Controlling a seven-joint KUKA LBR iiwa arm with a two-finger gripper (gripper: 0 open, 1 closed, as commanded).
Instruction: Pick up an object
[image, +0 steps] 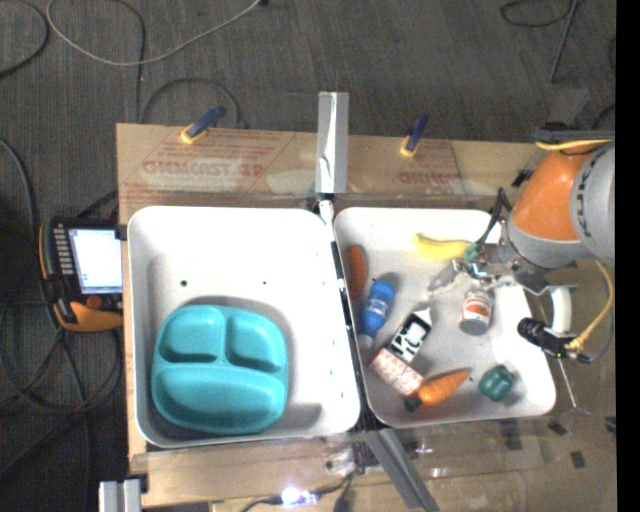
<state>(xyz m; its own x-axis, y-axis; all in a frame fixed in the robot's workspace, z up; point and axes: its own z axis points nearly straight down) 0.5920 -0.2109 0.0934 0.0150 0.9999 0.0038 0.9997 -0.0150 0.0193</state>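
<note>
Lower centre: orange plastic carrot (440, 387) lies unlifted in the right white bin (540, 400). At right, your gripper (468, 270) sits low beside the yellow banana (444, 246); its grip cannot be told. Pick still pending.

The grey arm (570, 205) reaches in from the right, its hand (478, 262) lowered

A: Single fixed camera, high above bench (150, 160), looking down at a slant.
B: Coverage?
A: Both bins, left (140, 250) and right (540, 395); arm (565, 205) enters from frame right.
</note>
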